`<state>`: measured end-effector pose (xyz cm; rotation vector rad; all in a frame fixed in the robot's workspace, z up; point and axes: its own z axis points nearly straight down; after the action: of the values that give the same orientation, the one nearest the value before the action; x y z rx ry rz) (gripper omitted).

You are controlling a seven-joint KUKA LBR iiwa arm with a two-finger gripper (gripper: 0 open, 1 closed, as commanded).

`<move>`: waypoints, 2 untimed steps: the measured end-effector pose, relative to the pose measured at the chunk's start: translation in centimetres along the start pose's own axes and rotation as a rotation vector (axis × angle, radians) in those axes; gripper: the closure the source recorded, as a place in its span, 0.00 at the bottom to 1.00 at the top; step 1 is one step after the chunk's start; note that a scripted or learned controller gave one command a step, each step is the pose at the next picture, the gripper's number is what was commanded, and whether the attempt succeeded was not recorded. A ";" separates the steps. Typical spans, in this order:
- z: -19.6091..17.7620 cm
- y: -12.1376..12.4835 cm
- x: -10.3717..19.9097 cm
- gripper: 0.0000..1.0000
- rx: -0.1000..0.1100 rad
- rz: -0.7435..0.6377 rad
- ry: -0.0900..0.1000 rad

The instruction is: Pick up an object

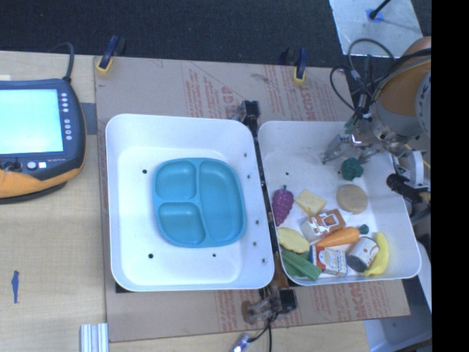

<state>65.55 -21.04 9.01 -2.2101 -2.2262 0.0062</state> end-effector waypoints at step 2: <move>-1.2 -7.3 1.3 0.00 -0.002 0.003 -0.001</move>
<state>58.27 -19.84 10.27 -2.2147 -2.2245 0.0055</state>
